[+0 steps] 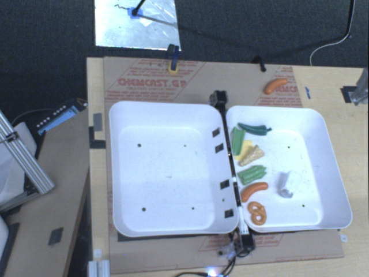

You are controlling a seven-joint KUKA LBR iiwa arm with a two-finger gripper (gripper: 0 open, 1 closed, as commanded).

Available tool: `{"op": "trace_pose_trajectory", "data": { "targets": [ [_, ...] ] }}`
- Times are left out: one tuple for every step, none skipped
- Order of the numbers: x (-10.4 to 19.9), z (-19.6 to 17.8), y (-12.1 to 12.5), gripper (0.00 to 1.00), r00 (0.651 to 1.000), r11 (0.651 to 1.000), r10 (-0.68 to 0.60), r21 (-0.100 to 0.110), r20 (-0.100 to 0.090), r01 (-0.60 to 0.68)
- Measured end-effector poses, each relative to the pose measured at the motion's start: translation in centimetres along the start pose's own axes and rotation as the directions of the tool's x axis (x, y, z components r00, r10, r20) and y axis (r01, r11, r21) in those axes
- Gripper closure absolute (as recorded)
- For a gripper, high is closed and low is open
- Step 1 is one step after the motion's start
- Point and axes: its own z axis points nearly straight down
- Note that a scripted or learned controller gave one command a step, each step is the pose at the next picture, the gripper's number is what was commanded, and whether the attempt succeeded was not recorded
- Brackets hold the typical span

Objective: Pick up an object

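Pincer (361,89): grey, angular; pretzel (257,213) knotted.

We see even, bright light, glare on the far foil sheet (137,15), soft shadows, slight overall blur.

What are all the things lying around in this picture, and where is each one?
White bins: 2, side by side on the bench; left bin, right bin.
Dark green pepper: 1, right bin, near its top edge.
Green pods: 2, right bin by the divider; upper one, lower one.
Yellow wedge: 1, right bin, beside the upper pod.
Tan piece: 1, right bin, just below the wedge.
Orange sausage: 1, right bin, lower left.
Pretzel: 1, orange-brown, right bin, bottom left corner.
Grey piece: 1, right bin, middle.
Second orange sausage: 1, on the board outside the bins, above the right bin.
Shiny sheet: 1, silver, on the floor at top.
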Motion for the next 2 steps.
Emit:
{"op": "trace_pose_trajectory", "data": {
  "targets": [
    [-11.8,0.8,4.6,1.00,1.000,1.000,0.015,0.012,0.004,-0.015],
    [-6.6,12.8,3.2,1.00,1.000,1.000,0.001,0.023,-0.005,-0.001]
  ]
}}
